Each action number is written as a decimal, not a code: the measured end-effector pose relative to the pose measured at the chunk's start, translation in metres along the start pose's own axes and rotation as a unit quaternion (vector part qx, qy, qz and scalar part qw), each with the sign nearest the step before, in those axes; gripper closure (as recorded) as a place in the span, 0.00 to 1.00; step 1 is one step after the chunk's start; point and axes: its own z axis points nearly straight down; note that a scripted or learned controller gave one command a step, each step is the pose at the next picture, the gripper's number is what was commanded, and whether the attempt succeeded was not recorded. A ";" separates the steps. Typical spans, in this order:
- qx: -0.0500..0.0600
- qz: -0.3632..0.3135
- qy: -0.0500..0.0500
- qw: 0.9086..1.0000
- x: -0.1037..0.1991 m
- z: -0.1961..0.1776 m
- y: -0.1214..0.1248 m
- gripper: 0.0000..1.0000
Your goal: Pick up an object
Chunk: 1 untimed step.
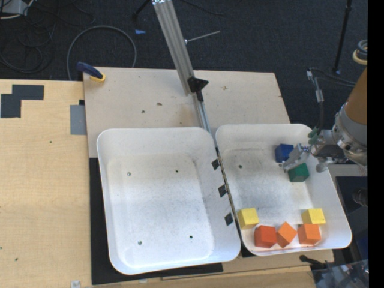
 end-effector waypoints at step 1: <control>0.004 -0.001 0.000 1.000 -0.055 0.083 0.036 0.00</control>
